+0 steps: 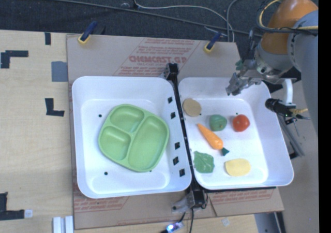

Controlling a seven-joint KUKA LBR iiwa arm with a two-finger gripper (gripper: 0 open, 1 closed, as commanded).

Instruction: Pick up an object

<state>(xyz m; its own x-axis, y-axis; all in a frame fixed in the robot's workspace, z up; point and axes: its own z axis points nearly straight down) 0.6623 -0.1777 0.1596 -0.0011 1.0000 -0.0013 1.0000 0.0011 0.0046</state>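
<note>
- The hand [234, 88] hangs over the far edge of the right bin [274, 175], near that bin's back wall, with the grey arm [305, 45] and its orange band [289, 17] reaching in from the right.
- Whether the hand is wide or narrow I cannot tell; its tip is a small dark shape against the white wall, and nothing shows between its tips.
- The right bin holds six toy foods, all lying on its floor and apart from the hand.
- A carrot [210, 136] lies near the bin's middle, its long axis running on a slant from upper left to lower right; the narrow orange tip points to the upper left and the dark green stalk end to the lower right.
- A round tan disc [192, 107] sits close to the bin's left wall, above the carrot's tip.
- A green lump [217, 122] lies just beside the carrot on its upper right, and a red tomato [240, 122] sits near it to the right.
- A leafy green piece [204, 162] lies near the front left, and a yellow piece [237, 166] lies to its right, its long axis roughly left to right.
- The left bin [85, 139] holds a green divided plate [134, 137], turned at a slant, with three compartments.
- Both bins rest on a cardboard sheet [150, 56] on the bench [31, 139].
</note>
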